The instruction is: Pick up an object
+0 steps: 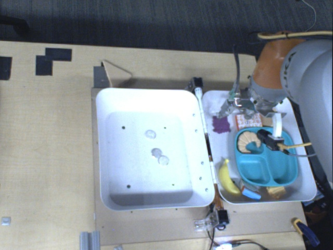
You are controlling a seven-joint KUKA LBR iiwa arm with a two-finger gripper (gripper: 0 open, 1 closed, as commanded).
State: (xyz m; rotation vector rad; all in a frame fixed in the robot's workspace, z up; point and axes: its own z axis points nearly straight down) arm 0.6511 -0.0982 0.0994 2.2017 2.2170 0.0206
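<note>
Dark carpet [130, 9] fills the top strip of the view, and below it a pale tan bench [47, 155] carries black tape marks [52, 59] near its far left corner. Two shallow white bins sit side by side on the bench.

The left bin [140, 189] holds three small pale blots [156, 151] near its middle, too faint to identify.

The right bin [210, 105] is crowded. A grey arm [307, 72] with an orange band covers its far right corner and is cut off by the view's right edge. The end effector [237, 103] hangs over the bin's far end; whether it is released or clenched cannot be told, and nothing can be seen held in it.

Just below it lie a purple piece [221, 124] and a red-and-white box [245, 122], the box partly hidden by the arm. A teal divided tray [270, 171] fills the middle of the bin, with a tan ridged thing [250, 138] in its far left compartment. A banana [226, 177] lies against the tray's left side. A blue thing [251, 194] and a tan block [277, 191] peek out at the tray's near edge, too hidden to name.
</note>
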